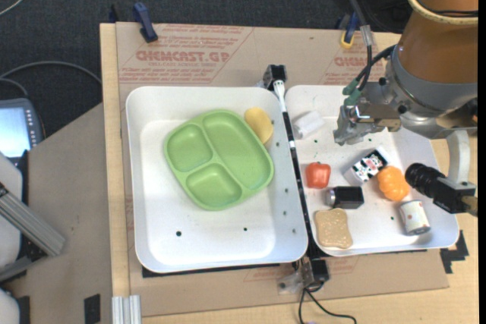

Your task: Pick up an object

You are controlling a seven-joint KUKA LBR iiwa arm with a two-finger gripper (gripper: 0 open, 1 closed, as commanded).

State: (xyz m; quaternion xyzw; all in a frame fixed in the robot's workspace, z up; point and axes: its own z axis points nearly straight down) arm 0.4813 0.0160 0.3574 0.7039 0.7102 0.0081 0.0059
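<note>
Worktop with two white bins: the tool (pixel 351 134) hovers over the right bin's (pixel 440 239) far side, grip unreadable; red object (pixel 317 175) lies nearer, unheld.

On my feed, the arm (pixel 437 49): bulky rounded grey housing under a glossy orange band with a pale ring, black and green cables along its left side, ending in a metallic grey gripper (pixel 351 134) assembly.

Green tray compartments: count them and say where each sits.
3. On the green tray: one at upper left, one at upper right, one at the bottom.
</note>
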